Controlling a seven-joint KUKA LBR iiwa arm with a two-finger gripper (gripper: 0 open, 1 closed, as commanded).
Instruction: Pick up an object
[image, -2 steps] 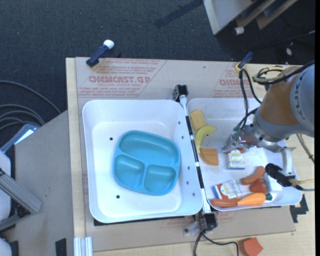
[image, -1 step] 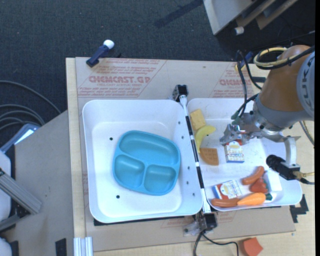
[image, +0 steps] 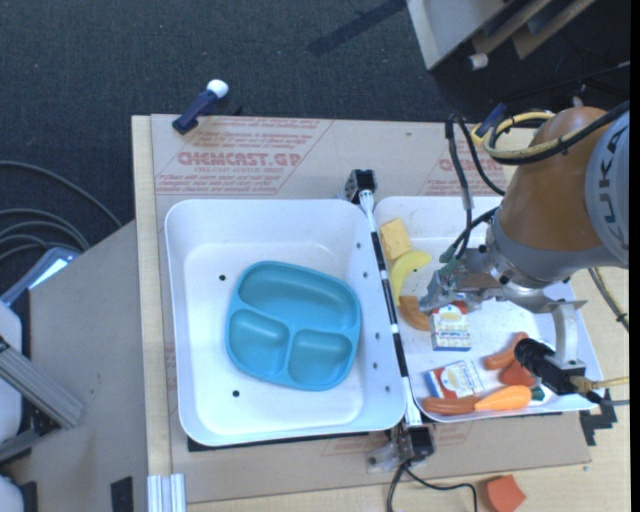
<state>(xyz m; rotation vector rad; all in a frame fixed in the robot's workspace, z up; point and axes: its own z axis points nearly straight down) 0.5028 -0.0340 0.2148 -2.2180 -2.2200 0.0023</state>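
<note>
The arm's orange band (image: 560, 190) rises closest to the lens, a bulky curve over the right bin (image: 470, 215). Below it the gripper (image: 445, 292) hangs low inside that bin, just above the small carton (image: 452, 327). From here I cannot tell whether it is spread or closed, and nothing can be seen caught in it. The small carton, white with a red print, lies flat on the bin floor. The gripper's tip is just beyond the carton's far edge, very close, though I cannot tell whether they touch. Just left of the small carton lies an orange piece (image: 413, 315), and beyond that a yellow curved fruit (image: 409, 270) and a yellow block (image: 395, 238). On the near side of the small carton sits a second carton (image: 458, 380), with a carrot (image: 500, 400) beside it at the bin's front wall. To the small carton's right lies a red-orange vegetable (image: 505, 355). Well to its left, the left bin (image: 190, 260) holds a blue divided plate (image: 293, 325).
</note>
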